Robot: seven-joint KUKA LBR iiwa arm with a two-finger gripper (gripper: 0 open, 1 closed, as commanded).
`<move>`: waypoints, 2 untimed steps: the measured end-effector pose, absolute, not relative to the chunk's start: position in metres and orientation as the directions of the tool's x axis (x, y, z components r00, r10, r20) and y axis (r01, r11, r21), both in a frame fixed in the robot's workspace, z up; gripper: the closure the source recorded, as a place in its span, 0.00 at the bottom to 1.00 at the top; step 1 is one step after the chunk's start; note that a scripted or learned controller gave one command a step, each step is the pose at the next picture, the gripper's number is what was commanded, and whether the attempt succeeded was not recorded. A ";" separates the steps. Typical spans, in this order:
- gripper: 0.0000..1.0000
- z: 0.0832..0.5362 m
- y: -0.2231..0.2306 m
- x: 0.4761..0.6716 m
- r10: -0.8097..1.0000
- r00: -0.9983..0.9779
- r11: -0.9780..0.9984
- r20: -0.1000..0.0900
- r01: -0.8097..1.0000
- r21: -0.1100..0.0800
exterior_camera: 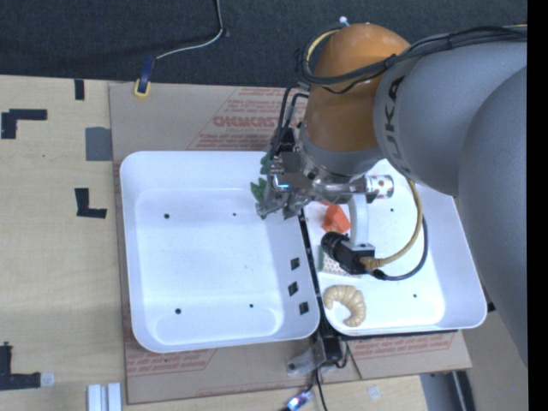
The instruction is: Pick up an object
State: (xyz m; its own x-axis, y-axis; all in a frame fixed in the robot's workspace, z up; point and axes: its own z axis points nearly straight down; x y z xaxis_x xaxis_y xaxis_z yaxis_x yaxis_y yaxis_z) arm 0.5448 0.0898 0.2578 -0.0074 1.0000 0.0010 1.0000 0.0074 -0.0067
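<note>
My gripper point(276, 197) hangs over the right end of the left bin point(205, 264), close to the rims where the two bins meet. A small green object point(258, 187) shows at the gripper's left side; I cannot tell whether it is held or only beside the gripper. In the right bin point(419, 306), an orange object point(336, 219) is partly hidden by the wrist. A beige croissant-shaped object point(346, 304) lies near that bin's front edge.
The grey arm with its orange band point(351, 84) covers the back of the right bin. A black fitting with a yellow hose point(347, 253) hangs over the right bin. Both bins rest on a cardboard sheet point(197, 122).
</note>
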 end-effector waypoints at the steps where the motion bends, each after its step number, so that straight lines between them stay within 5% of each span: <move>1: 1.00 0.336 0.128 0.564 1.000 -0.007 0.007 0.003 1.000 0.007; 2: 1.00 0.424 0.139 0.592 1.000 -0.003 0.003 0.002 1.000 0.010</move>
State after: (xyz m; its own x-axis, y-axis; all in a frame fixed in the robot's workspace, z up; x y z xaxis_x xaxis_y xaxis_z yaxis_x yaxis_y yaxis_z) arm 0.5920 0.1391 0.4238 -0.0032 1.0000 0.0019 0.9999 0.0031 0.0100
